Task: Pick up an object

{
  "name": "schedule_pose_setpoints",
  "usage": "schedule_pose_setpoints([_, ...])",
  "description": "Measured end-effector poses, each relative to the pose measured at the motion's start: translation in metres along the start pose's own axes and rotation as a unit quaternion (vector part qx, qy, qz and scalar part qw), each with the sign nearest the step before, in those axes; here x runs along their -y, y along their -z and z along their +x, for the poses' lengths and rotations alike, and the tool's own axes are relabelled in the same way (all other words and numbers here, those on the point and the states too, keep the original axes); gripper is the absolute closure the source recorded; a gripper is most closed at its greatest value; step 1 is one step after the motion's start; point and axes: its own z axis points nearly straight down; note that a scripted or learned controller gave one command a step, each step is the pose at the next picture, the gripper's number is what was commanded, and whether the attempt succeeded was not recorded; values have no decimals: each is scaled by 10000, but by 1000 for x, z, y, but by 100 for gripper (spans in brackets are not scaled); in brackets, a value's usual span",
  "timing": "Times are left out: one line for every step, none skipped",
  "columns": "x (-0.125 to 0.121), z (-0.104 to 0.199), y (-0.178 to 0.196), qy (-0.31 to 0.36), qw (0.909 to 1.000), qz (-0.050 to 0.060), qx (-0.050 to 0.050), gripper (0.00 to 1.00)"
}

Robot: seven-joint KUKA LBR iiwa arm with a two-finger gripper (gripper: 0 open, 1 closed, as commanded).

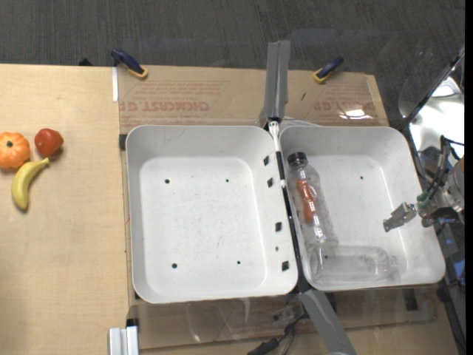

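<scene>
Lying along the right bin's near wall, a clear bottle sits at about 5 o'clock in that bin. Another clear bottle with a black cap and orange label lies along its 9 o'clock wall, cap toward 12. At 3 o'clock the gripper hangs over the bin's right rim; whether it is spread cannot be told. Left bin adjoins. Orange, tomato and banana rest far toward 9 o'clock.

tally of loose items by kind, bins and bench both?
clear plastic bottles: 2, the upright-lying bottle and the second bottle, both in the right bin
fruit on the bench: 3, orange, tomato, banana
total: 5
</scene>
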Motion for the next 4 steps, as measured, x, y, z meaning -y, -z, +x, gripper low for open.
schedule_pose_setpoints([0,5,-38,635,9980,7,-7,0])
schedule_pose_setpoints([-1,3,7,310,9995,-8,5,0])
schedule_pose_setpoints([-2,2,16,312,9995,-16,12,100])
schedule_pose_setpoints([-2,2,16,310,9995,-14,12,0])
